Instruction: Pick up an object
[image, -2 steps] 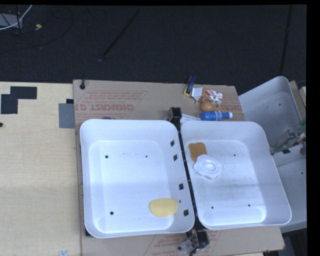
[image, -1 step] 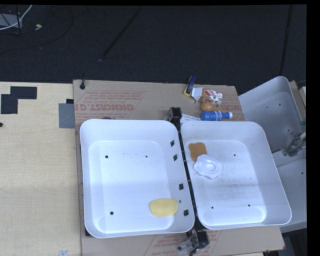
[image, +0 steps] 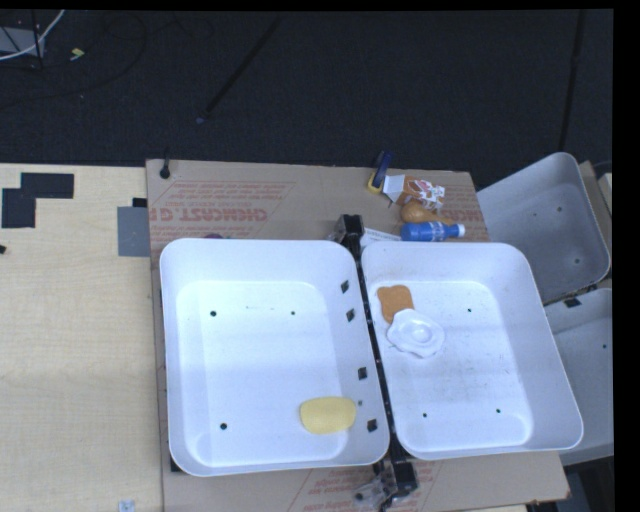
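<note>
Two shallow bins are set side by side on cardboard (image: 250, 205) whose red print is turned upside down and cannot be surely read: a yellow oval piece (image: 328, 414) is laid near the front edge of the left bin (image: 190, 300), much bare floor behind it, while an orange piece (image: 394, 299) and a white piece (image: 416, 336) are found touching in the right bin (image: 520, 400).
</note>
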